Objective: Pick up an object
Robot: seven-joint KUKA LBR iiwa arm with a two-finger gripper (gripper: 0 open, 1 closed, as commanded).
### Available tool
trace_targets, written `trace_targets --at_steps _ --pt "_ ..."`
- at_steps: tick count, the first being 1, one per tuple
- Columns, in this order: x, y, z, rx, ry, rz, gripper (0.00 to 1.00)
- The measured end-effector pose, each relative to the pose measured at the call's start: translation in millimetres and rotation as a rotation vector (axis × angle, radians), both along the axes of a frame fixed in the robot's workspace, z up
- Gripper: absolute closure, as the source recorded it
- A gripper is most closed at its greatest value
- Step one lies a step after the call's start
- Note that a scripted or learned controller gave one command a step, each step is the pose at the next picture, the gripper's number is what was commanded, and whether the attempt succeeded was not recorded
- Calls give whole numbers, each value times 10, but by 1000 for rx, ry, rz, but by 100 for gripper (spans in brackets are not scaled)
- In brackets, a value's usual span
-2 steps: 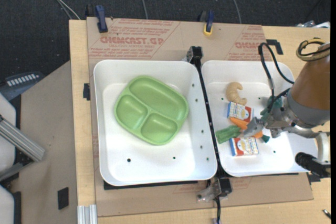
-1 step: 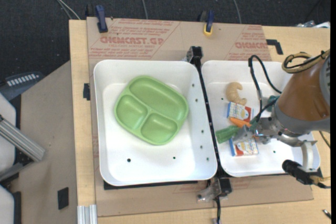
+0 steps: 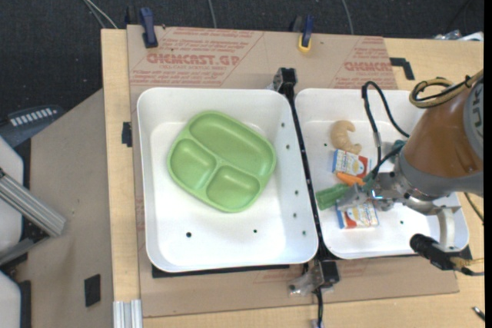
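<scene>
In the right bin (image 3: 400,242) lie a tan croissant-shaped toy (image 3: 344,134), a small white carton with blue and orange print (image 3: 350,162), an orange piece (image 3: 351,177), a green piece (image 3: 332,196) and a second small printed carton (image 3: 358,216). The arm comes in from the right, and its gripper (image 3: 373,192) hangs low among these items, just right of the orange and green pieces and above the second carton. The arm's body hides the bin's right part.
The left bin (image 3: 154,226) holds a green divided plate (image 3: 222,160). A black divider clamp (image 3: 287,78) sits between the bins at the back. Black cables (image 3: 377,111) loop over the right bin's far side. Cardboard (image 3: 231,57) lies behind both bins.
</scene>
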State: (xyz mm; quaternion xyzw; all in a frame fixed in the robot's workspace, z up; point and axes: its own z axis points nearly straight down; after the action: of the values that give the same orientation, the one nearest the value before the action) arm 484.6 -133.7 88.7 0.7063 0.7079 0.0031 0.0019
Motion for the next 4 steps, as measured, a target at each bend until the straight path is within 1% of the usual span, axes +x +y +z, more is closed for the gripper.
trace_targets --at_steps 1,2,3,4 --pt "18 -5 118 -2 -6 0 100" --pt "66 -4 545 -2 4 -2 100" --pt "139 -10 1153 -3 1 -1 100" --pt "141 -9 1193 -2 6 -2 100"
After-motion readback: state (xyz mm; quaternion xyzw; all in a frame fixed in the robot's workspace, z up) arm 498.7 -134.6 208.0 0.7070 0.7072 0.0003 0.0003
